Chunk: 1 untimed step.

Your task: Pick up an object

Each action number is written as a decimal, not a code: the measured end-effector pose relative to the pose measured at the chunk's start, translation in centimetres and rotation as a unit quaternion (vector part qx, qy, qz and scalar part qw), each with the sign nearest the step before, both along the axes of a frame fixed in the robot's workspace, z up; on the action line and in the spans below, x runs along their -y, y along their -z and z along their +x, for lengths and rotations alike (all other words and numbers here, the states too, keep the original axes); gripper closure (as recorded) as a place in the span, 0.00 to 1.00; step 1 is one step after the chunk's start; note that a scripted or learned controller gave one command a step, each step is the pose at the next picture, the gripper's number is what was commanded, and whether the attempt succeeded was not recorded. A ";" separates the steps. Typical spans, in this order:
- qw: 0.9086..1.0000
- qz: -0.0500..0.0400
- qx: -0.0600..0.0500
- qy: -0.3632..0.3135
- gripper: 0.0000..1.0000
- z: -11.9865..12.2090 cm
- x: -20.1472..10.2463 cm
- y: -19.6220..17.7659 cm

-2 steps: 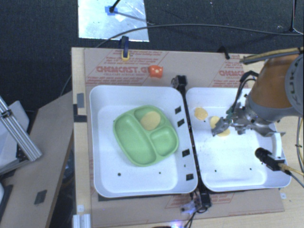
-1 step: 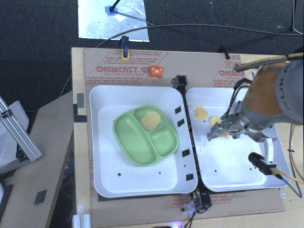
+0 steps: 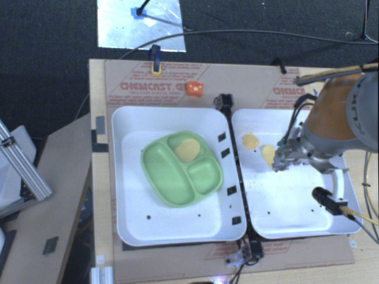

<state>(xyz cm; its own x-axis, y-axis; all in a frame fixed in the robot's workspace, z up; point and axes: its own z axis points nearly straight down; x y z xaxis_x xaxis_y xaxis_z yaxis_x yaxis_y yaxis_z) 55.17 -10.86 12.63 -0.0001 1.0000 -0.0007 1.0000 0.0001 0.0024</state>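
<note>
The claw (image 3: 278, 160) hangs low in the right bin (image 3: 296, 218), near its far-left corner. A yellow chip (image 3: 268, 152) lies just left of it, touching or nearly; whether it's gripped, I can't tell.

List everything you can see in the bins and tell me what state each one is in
Green divided tray: lying flat in the left bin.
Yellow piece in tray: resting in the tray's upper compartment.
Yellow piece: lying loose on the right bin floor.
Second yellow piece: on the right bin floor, beside the tool.
Tool: low over the right bin.
</note>
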 end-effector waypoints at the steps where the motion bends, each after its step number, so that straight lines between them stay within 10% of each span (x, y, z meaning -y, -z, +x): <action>1: 1.000 -0.001 0.003 -0.002 1.00 0.1 0.6 -6.3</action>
<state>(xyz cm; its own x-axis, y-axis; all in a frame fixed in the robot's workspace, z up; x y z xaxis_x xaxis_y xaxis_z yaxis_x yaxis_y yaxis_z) 55.24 -11.49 18.91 -0.0034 1.0000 -0.0019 1.0000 0.0034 0.0076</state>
